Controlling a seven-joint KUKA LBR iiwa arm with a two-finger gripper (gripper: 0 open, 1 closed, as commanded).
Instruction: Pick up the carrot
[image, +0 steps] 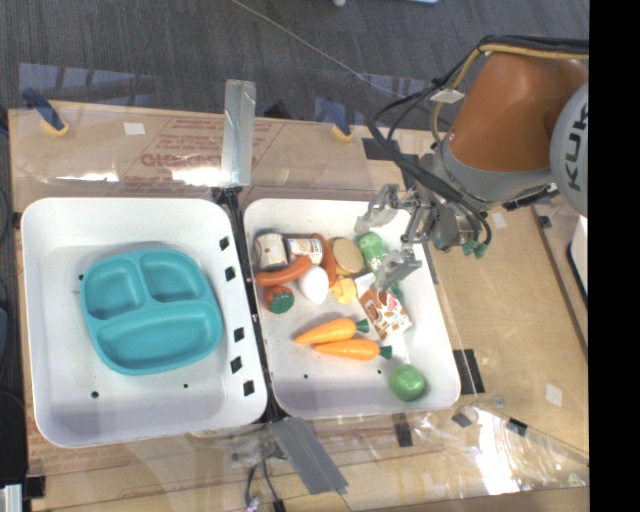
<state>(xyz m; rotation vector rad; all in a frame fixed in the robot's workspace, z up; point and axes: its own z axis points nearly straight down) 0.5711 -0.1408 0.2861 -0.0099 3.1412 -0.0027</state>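
Hovering over the right bin's (440, 330) upper right part, the end effector (400, 235) has its fingers spread and nothing between them; both carrots (343, 339) lie below and left of it, untouched, so the whole grasp remains

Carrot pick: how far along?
Done: the gripper has reached the right bin, over the toy food at its upper right. In hand: nothing visible between its fingers. Left: both carrots lie side by side on the bin floor, lower left of the gripper; descend, grasp, lift.
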